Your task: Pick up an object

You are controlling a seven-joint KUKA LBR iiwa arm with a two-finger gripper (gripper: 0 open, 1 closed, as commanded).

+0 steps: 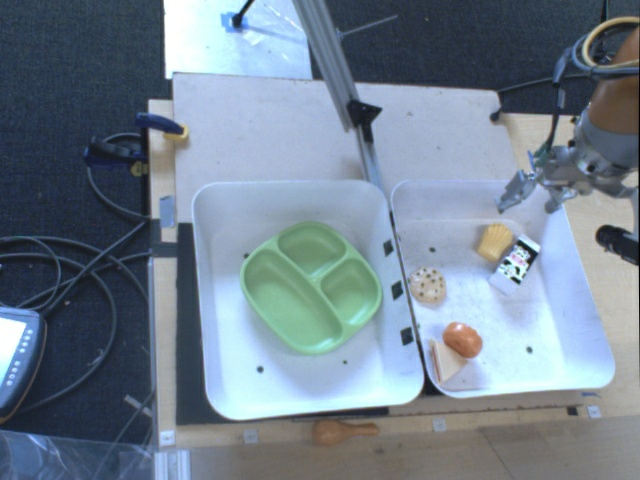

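The gripper [533, 192] hangs with jaws spread and empty over the right bin's [585, 320] far edge, near the yellow block [494, 241] and milk carton [515, 263].

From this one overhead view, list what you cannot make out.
- Arm: cut off by the right edge above the gripper.
- Wedge in the right bin: the orange round object partly covers it.
- Small carton: print too small to read.
- Brown object on the bench in front of the bins: too blurred to identify.
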